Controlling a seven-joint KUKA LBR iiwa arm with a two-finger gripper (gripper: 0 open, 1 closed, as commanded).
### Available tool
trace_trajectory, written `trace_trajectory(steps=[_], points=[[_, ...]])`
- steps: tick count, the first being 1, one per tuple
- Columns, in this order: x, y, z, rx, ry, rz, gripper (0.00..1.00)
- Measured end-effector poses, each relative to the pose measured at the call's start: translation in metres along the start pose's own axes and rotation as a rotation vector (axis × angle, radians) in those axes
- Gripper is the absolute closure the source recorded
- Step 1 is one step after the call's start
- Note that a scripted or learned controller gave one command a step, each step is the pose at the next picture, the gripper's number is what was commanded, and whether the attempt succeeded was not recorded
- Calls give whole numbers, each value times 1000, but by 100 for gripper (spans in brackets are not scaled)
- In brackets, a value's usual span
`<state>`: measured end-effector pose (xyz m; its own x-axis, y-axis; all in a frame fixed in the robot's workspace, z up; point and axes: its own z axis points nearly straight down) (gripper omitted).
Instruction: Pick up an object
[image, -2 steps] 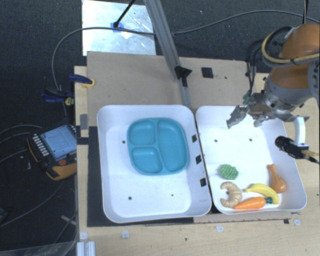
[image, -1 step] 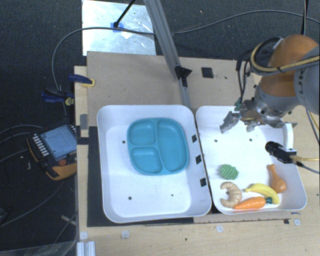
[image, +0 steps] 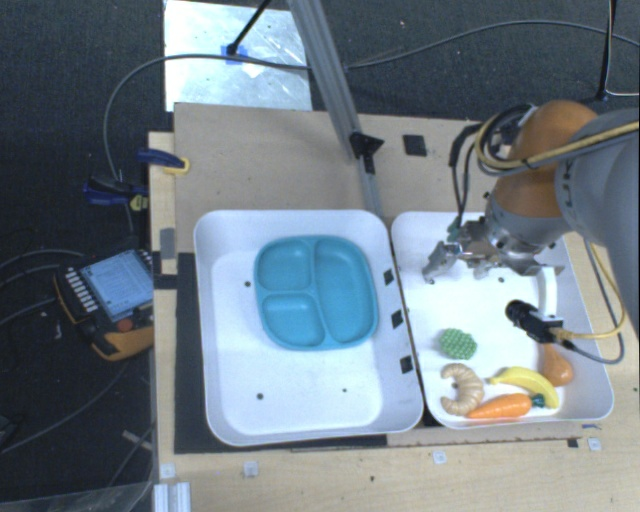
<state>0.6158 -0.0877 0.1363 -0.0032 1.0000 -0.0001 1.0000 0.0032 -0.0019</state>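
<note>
My gripper (image: 437, 262) hangs over the upper left part of the right bin (image: 424, 322), open, with nothing between its fingers. Below it in the same bin lies a green knobbly ball (image: 458, 344). Along the bin's front edge lie a tan croissant (image: 460, 388), an orange carrot (image: 499, 407) and a yellow banana (image: 528, 381). An orange-brown oval thing (image: 557, 366) sits at the right wall. All of these lie apart from the gripper.
The left bin (image: 230, 385) holds a blue divided plate (image: 315, 290). A grey pole (image: 335, 85) slants over the bench behind the bins. Cables and a handheld device (image: 108, 300) lie on the floor at left.
</note>
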Motion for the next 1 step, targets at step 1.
trace_trajectory(steps=[1], points=[[0, 1, 51, -2, 0, 2, 0]])
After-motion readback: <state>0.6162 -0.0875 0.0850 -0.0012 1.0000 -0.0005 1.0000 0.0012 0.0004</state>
